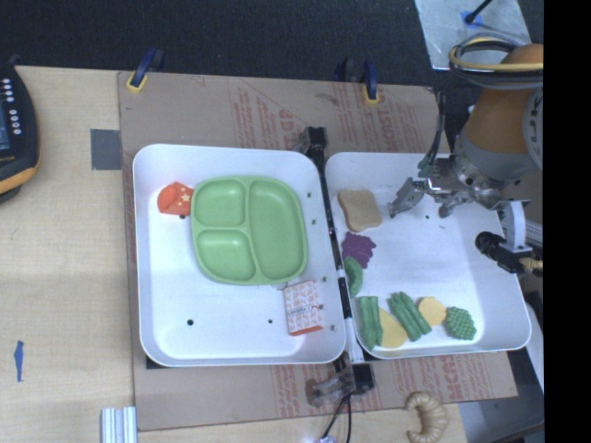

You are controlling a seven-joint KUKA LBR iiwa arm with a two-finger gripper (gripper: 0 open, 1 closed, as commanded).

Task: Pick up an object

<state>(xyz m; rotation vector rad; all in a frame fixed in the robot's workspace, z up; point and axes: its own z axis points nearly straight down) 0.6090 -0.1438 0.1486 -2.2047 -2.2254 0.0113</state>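
Nearest edge of the counter [65, 321]: a tan curled piece [427, 415] on the brown cardboard sheet [231, 390], just below the right bin [503, 326]. Low in that bin sits a row of toy food: green pod [369, 319], yellow slice [391, 330], second green pod [406, 314], yellow chunk [431, 312], green bumpy piece [460, 323], packed close, some overlapping. Above them, against the left wall, a small green piece [353, 273] and a purple grape cluster [357, 246], touching or nearly so. Further up, a tan bread slice [359, 209] lies flat.

Left bin [152, 340]: a red-and-white packet [303, 307] near the bottom right, a green 3-compartment plate [249, 229] in the middle, a red-orange piece [174, 198] touching the plate's upper left rim.

Gripper [427, 198] hangs over the upper part of the right bin, right of the bread slice and apart from it. Jaws spread open, nothing between them. Grey-and-orange arm [503, 118] enters from the right.

Far edge: 2 clamps [143, 67] on the cardboard; a black-and-orange handheld unit [14, 127] at far left.
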